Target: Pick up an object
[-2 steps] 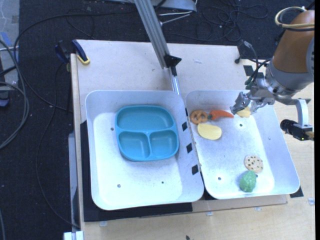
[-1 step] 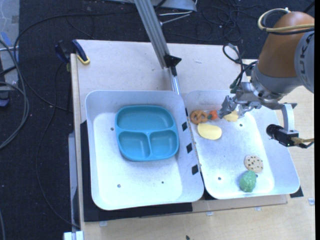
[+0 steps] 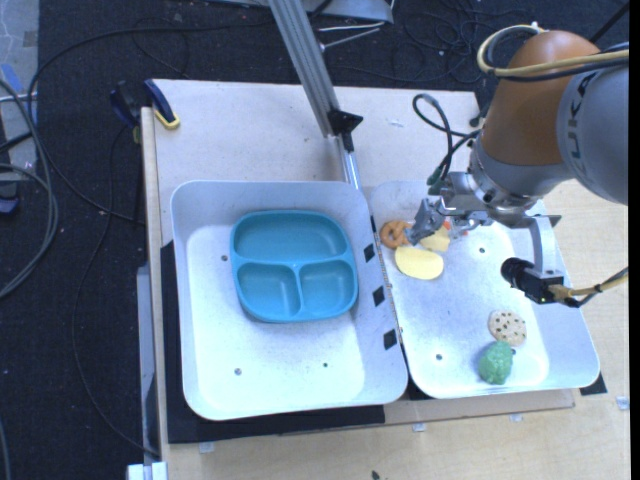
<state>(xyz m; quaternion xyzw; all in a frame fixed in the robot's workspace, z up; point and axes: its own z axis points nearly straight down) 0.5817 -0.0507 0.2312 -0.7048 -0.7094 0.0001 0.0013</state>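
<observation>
In the right bin (image 3: pixel 560 368) lie a pale yellow oval piece (image 3: pixel 419 263), a small brown pretzel-like piece (image 3: pixel 393 233), a speckled cookie (image 3: pixel 507 326) and a green lumpy object (image 3: pixel 495 363). My gripper (image 3: pixel 432 224) hangs low over the bin's far left part, its fingers pointing down just above the yellow piece and right of the brown one. A small yellow bit (image 3: pixel 437 240) shows right at the fingertips. Whether the fingers grip anything is hidden.
The left bin (image 3: pixel 200 368) holds a blue three-compartment tray (image 3: pixel 295 265). A grey slanted pole (image 3: pixel 310 58) rises from between the bins at the back. A black cable and connector (image 3: pixel 530 280) hang from the wrist over the right bin.
</observation>
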